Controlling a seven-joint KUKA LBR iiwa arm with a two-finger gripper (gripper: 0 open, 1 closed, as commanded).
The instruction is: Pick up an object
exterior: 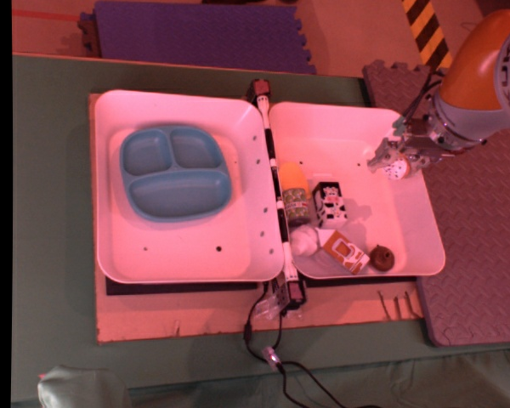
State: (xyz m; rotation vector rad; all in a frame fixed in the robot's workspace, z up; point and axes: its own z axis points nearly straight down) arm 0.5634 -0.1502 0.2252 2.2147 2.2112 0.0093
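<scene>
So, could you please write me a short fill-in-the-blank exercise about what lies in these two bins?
1. The blue divided plate lies in the ____ bin.
2. The gripper hovers over the ____ bin.
3. The plate has ____ compartments.
4. The orange carton lies between the white ball and the ____ doughnut.

Missing words: left; right; three; brown

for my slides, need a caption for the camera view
KUKA arm's gripper over the right bin holding a small white object; blue divided plate in the left bin.
</scene>
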